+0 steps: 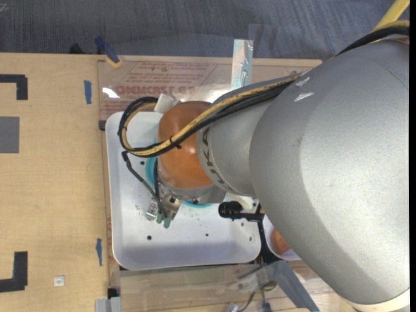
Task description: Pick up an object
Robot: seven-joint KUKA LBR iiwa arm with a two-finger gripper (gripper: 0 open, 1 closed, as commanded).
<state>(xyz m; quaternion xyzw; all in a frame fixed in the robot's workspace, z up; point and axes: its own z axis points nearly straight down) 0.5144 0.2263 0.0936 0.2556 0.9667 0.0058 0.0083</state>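
Here, one hand (162,214) hangs over one white bin (130,239); its state I cannot tell.

Red print on the plastic sheet (170,77) seems too faint to read.

the arm (305,148) hides most of the right bin (281,251).
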